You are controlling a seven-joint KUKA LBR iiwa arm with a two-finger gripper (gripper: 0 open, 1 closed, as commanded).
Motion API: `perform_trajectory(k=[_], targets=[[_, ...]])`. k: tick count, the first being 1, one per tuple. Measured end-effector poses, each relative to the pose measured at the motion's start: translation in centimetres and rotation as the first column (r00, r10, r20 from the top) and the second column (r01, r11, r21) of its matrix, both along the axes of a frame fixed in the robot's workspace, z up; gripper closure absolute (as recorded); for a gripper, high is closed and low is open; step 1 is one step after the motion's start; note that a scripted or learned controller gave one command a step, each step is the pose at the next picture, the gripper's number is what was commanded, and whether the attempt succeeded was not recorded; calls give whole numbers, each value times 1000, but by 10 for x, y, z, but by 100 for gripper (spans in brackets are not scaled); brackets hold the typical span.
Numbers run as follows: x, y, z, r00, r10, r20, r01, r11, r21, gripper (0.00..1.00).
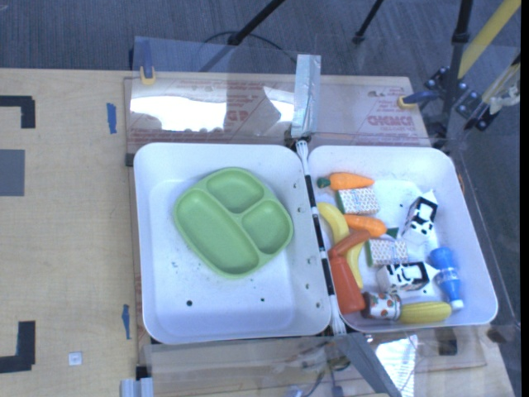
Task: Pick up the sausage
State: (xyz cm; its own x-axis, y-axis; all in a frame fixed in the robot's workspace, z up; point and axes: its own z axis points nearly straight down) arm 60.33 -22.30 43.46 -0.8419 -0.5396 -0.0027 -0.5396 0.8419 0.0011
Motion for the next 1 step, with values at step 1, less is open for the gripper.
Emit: perform_trajectory(k=[1], targets=[[6,14,-76,997,-73,1,73,997,0,0]])
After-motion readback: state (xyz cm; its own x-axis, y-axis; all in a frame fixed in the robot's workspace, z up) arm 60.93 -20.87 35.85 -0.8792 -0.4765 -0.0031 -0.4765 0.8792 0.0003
